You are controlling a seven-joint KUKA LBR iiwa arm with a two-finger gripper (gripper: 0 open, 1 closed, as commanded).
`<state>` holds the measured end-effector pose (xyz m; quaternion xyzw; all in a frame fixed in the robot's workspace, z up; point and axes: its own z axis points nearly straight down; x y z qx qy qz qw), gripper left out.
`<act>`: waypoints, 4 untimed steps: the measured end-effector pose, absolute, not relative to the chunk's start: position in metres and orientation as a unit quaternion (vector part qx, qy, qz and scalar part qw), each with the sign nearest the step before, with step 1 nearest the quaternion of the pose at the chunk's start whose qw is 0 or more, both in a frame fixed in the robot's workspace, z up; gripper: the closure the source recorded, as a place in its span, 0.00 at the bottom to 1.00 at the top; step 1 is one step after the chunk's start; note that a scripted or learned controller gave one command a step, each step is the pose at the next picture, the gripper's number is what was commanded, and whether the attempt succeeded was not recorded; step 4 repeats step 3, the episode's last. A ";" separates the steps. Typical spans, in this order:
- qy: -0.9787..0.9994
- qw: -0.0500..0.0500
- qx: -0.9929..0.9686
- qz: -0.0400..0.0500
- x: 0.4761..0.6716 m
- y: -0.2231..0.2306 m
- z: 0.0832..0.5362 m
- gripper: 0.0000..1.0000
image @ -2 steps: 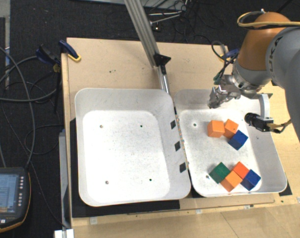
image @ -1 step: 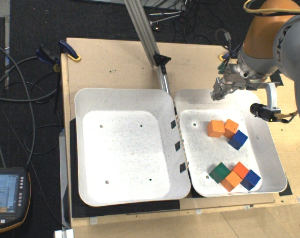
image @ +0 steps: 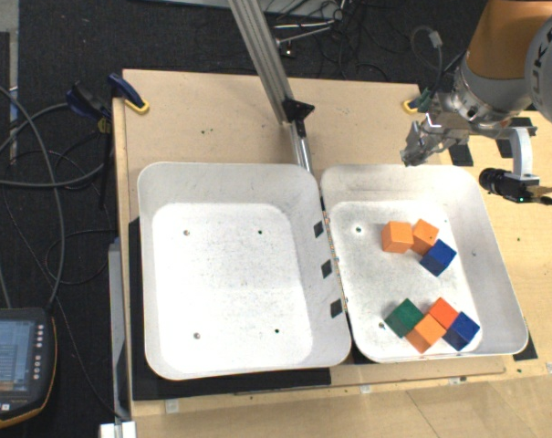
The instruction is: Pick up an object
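Bench (image: pixel 212 108): pale board, bearing 2 shallow white bins side by side.

Left bin (image: pixel 225 267): speckled white floor, no blocks in it.

Right bin (image: pixel 385 194): holds 7 blocks in 2 clusters.
- Upper cluster, 3 blocks: orange block (image: pixel 397 237), a 2nd orange block (image: pixel 425 234) touching it on the right, and a blue block (image: pixel 438 257) just below that one.
- Lower cluster, 4 blocks, near the bin's front rim: green block (image: pixel 405 318), orange block in front (image: pixel 426 333), red-orange block (image: pixel 442 313) and blue block at the corner (image: pixel 462 330), all packed against each other.

Arm (image: pixel 508 39): grey with orange band, reaching in from the right.

Gripper (image: pixel 424 142): raised over the bench just beyond the right bin's far rim, well apart from both clusters. Nothing is between its fingers; whether they are spread or closed cannot be made out at this angle.

Risks, as judged:
- Every block touches a neighbour, so a finger may land on top of an adjacent block instead of beside the target.
- Closing on 2 blocks at once could squeeze 1 out.
- The lower cluster sits close to the front wall, leaving little room for a finger.
- The rotated blocks offer slanted faces that may slip.
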<state>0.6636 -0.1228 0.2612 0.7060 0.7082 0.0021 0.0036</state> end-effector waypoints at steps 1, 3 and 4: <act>0.710 0.000 0.704 0.001 0.651 -0.064 0.265 1.00; 0.710 -0.001 0.704 0.000 0.620 0.040 0.254 1.00; 0.710 -0.001 0.704 0.000 0.620 0.040 0.254 1.00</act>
